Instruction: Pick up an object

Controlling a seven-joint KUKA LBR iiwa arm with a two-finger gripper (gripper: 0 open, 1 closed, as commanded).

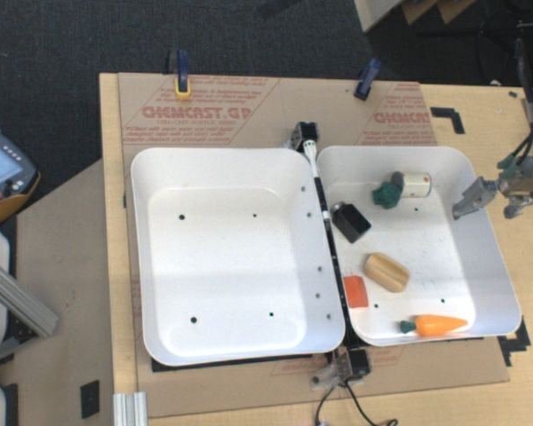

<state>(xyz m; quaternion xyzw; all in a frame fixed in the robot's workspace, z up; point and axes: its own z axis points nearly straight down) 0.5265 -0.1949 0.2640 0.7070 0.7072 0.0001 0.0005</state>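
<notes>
Left bin [160,176]: sitting at centre-left of the frame, nothing in it for the arm.
Right bin [480,238]: holding every candidate — black block [349,222], orange block [355,292], tan wooden piece [386,272], carrot [437,325], green-and-white toy [401,189].
Nearest target: the green-and-white toy is lying just left of the jaws, long axis running across the frame.
Jaws [480,196]: hanging over the right rim at frame right, gripping nothing; how far apart they are standing, I cannot tell.
Arm: reaching in low from the right edge.

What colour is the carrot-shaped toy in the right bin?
Orange, with a green stem end: the carrot-shaped toy, seen in the camera view.
</notes>
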